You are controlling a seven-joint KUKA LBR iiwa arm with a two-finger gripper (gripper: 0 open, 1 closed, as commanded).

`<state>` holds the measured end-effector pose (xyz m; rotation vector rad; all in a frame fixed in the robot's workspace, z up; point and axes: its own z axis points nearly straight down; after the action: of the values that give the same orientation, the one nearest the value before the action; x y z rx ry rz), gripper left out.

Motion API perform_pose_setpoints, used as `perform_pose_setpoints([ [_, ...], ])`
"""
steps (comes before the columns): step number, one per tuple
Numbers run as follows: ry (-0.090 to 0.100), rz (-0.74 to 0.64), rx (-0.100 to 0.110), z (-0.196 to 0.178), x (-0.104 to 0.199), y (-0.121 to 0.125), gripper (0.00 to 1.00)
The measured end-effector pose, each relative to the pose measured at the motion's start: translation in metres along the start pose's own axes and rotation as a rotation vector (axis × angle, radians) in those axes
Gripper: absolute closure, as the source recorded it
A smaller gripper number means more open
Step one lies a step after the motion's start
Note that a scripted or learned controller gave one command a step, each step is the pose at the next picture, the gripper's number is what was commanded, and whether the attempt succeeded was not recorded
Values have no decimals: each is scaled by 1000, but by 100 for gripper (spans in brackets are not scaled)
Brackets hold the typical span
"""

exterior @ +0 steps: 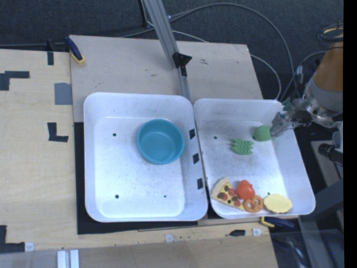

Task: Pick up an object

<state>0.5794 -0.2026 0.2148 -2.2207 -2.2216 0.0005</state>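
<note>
The gripper [277, 125] hangs over the upper right part of the right bin [290, 149], its tip touching or just beside one round green ball [262, 133]. Whether it is clenched or released cannot be told from this angle, and nothing shows clearly between its tips. Just left of and below the ball lies one ridged green toy [242, 147]. Farther below the gripper, along the bin's near edge, sit four items in a row: one pizza slice [225, 194], one red tomato [245, 190], one pretzel [254, 204], and one yellow disc [277, 204], each touching or just beside its neighbour. Well to the gripper's left, the left bin [111, 188] holds one blue bowl [160, 141], upright.
</note>
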Motion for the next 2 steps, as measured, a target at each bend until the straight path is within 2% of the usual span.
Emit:
perform_pose_setpoints([
  [1,0,0,0,0,0,0,0],
  [2,1,-1,3,45,7,-4,0],
])
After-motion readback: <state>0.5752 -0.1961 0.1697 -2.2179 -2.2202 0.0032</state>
